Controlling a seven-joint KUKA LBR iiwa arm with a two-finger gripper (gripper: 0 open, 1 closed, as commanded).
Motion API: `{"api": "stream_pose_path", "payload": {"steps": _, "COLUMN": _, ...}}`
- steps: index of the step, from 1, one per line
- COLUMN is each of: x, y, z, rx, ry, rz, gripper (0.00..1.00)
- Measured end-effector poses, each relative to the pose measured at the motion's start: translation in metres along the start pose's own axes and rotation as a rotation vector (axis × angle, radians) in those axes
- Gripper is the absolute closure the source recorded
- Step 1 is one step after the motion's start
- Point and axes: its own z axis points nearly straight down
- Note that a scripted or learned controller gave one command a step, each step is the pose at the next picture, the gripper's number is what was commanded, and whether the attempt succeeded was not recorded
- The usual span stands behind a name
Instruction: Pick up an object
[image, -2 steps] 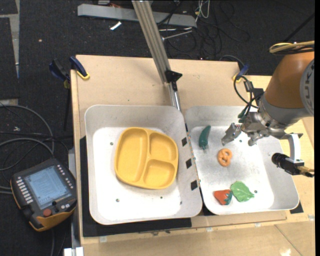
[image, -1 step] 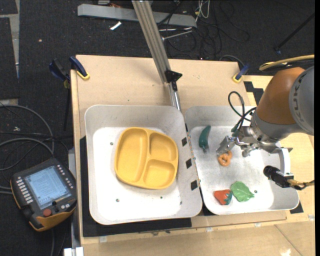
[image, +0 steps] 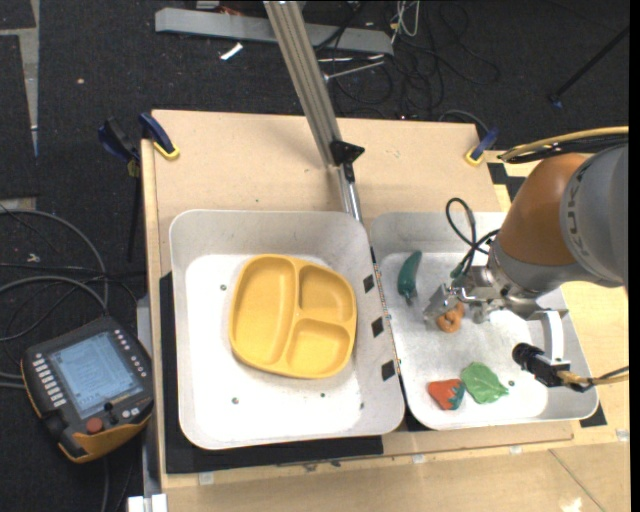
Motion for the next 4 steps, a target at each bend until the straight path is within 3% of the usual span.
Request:
{"api": "stream_pose_path", "payload": {"steps": 1, "x": 0.0, "y": 0.001, "z": -0.012, "rx": -0.002, "ry": 0.0, "rz": 0.0, "gripper": 1.0}}
{"api": "stream_pose_path", "payload": {"steps": 4, "x": 0.0, "y": 0.012, "z": -0.164, "rx": -0.006, "ry": -0.002, "rz": -0.004, "gripper": 1.0}}
